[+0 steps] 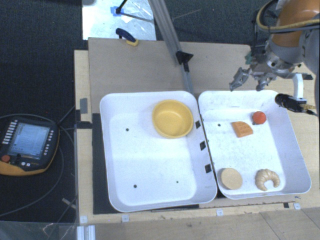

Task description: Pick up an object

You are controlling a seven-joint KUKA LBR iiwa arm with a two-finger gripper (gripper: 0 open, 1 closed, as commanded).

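**Camera view: claw open above the right bin's far edge**

Camera view shows four small things in the right bin point(295, 154): a red ball point(258, 117) near the far right corner, an orange wedge point(242, 129) just beside it toward the middle, a round tan disc point(231, 178) at the near left corner and a croissant point(267, 179) near the near right corner. Nothing is lifted; each lies on the bin's floor. The claw point(249, 81) hangs over the far edge of that bin, its two fingers spread wide with nothing between them, well apart from all four things. A yellow bowl point(172, 118) sits in the left bin point(130, 184) by its far right corner. Both bins rest on the desk point(135, 69). A teach pendant point(27, 144) lies on the floor off the desk's left edge.
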